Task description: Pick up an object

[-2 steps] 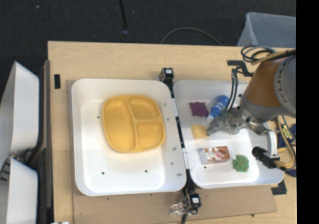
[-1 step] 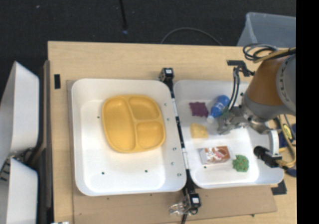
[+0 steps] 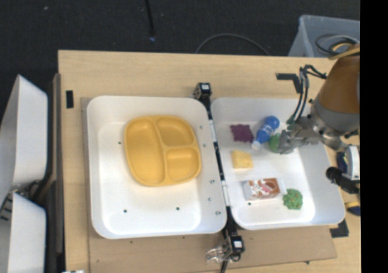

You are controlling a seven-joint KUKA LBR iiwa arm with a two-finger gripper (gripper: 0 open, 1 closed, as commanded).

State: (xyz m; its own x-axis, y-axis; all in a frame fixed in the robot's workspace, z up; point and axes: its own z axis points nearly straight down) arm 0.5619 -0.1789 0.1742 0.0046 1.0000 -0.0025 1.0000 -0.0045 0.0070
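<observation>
Pincer (image 3: 286, 142) low at right of frame in right bin (image 3: 315, 214), beside green object (image 3: 275, 142); opening indiscernible, hold unconfirmed. Step: approach/grasp phase, judged. Next move calls for closing on green object, then vertical lift clear of blue bottle (image 3: 266, 129).

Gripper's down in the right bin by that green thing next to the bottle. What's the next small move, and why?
Probably a short straight lift to test the grasp. The gripper sits low against the green object, beside the blue bottle; the view doesn't show whether anything is actually between its fingers.
</observation>
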